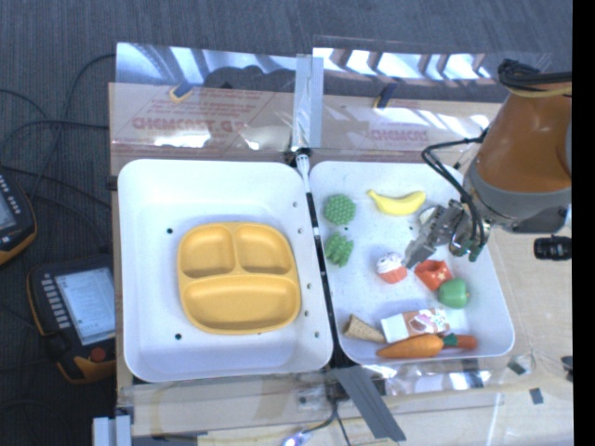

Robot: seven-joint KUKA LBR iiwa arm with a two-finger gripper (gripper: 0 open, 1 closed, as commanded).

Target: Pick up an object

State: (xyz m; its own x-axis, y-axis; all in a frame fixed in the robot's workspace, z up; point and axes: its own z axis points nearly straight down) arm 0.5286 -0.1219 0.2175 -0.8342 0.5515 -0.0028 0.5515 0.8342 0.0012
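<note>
1. Camera view looks down at a slant on a table (548, 295) with two shallow white bins side by side.
2. Left bin (149, 249) holds a yellow divided plate (240, 277) lying flat near its middle.
3. Right bin (493, 319) holds the loose toy foods: a banana (397, 202) near the far side, a round green ball (339, 209) and a smaller green piece (338, 249) near the dividing wall.
4. Toward the middle sits a red-and-white piece (391, 268); to its right lie a red piece (432, 274) and a green apple (454, 294), close together.
5. Along the near wall lie a tan wedge (363, 329), a small printed box (416, 324) and a carrot (414, 347).
6. Grey arm (525, 156) with its orange band reaches in from the right, over the right bin.
7. Its claw (437, 238) hangs just above the red piece and beside the red-and-white piece; whether it is spread or pressed together cannot be told, and nothing can be seen pinched in it.
</note>
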